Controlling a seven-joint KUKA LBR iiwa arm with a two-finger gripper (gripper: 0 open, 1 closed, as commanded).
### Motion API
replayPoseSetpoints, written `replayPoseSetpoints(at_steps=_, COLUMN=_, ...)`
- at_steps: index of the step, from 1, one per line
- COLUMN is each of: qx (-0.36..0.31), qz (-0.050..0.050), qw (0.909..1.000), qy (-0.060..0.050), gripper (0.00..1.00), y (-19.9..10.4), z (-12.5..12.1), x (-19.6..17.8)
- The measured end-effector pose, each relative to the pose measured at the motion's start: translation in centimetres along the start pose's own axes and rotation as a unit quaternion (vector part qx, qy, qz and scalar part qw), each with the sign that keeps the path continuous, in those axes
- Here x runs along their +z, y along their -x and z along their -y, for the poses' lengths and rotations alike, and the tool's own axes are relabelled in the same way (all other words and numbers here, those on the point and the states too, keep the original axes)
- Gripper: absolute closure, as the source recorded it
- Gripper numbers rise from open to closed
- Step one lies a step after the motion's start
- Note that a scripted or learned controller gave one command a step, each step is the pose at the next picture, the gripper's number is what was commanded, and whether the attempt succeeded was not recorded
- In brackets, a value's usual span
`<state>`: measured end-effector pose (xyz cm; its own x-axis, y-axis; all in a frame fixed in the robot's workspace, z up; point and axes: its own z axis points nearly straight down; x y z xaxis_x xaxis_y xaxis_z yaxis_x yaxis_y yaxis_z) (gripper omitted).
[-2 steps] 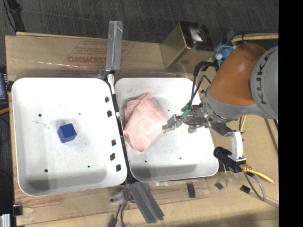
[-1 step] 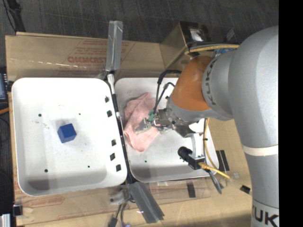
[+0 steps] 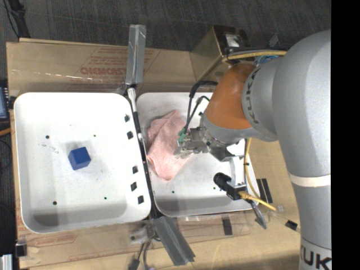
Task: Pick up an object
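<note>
The claw (image 3: pixel 184 145) sits low in the right bin (image 3: pixel 197 204), at the right-hand edge of a crumpled pink cloth (image 3: pixel 164 142), which is the nearest thing for the task. The cloth lies just to the left of the claw in the camera view, touching or all but touching it, and its long axis runs from the upper right, near the bin's back wall, down to the lower left toward the divider between the two bins. Whether the claw is wide, narrow or closed on a fold of the cloth cannot be told, since the wrist hardware and the orange band (image 3: pixel 228 103) above it mask that part. Judged from this, the coming move turns on a very short reach: the cloth is at the claw's left side, so a grasp would need only a slight shift left and down rather than any travel across the bin. The other candidate, a blue cube (image 3: pixel 80 157), rests well apart in the left bin (image 3: pixel 34 111), near its middle, across the divider. By count there are two white bins on the tabletop (image 3: pixel 50 66), one pink cloth, one blue cube, one arm and one claw.
</note>
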<state>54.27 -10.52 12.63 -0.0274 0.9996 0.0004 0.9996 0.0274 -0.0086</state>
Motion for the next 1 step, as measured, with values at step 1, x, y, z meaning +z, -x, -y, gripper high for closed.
replayPoseSetpoints(at_steps=1, qx=0.000, qz=0.000, qw=1.0000, qy=0.000, gripper=0.00, y=-0.01, z=-0.01, x=-0.01)
